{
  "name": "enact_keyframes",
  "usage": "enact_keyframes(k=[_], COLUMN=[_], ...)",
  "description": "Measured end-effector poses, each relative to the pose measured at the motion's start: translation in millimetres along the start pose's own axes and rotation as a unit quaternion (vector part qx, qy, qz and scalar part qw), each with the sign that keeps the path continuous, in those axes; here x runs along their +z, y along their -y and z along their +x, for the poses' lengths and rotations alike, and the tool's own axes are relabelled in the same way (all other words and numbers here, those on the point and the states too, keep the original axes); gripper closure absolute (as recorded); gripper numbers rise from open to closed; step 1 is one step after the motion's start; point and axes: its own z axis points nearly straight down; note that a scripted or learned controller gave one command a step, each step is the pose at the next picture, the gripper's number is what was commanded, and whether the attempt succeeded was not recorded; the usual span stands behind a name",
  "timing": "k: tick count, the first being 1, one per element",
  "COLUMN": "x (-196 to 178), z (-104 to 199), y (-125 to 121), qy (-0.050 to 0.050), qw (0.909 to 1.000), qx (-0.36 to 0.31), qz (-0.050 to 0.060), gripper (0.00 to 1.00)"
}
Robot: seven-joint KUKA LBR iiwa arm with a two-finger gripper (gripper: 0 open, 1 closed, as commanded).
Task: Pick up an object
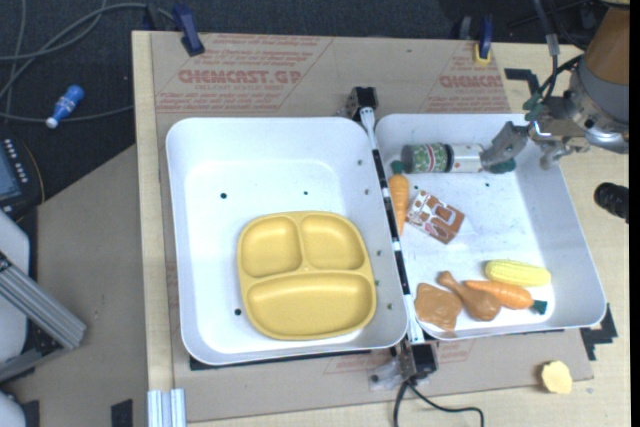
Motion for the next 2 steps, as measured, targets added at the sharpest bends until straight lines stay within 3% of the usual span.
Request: enact_keyframes(k=[1, 2], x=[119.3, 146.6], z=[41.3, 49.1], y=[-18.5, 4.3], qy=[-0.002, 0.000], qw=[1.0000, 0.9999], qx=[-0.002, 0.002], qz=[0.005, -0.011], gripper=[0.00, 0.00])
